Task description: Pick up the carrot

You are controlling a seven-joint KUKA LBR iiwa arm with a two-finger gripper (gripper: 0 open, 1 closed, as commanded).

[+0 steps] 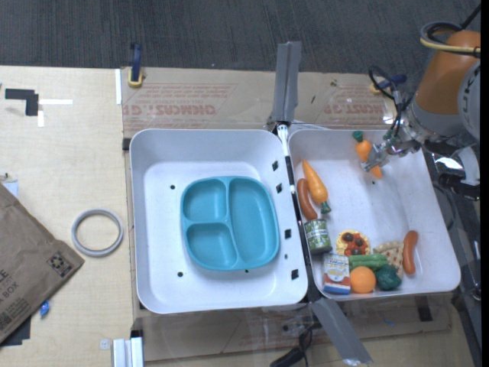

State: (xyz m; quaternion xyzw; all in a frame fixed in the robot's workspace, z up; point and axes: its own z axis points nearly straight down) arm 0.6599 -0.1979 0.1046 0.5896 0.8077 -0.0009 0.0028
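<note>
The carrot (315, 182) is seen lying up-down against the right bin's (428, 205) left wall, left of and below the claw (380, 157), whose finger state cannot be told.

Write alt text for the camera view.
The gripper holds a small carrot above the right bin, where toy foods cluster at the near and left sides. The left bin holds a teal divided plate.

Sausage (306, 199) and jar (318, 235) crowd the carrot (314, 182).
</note>
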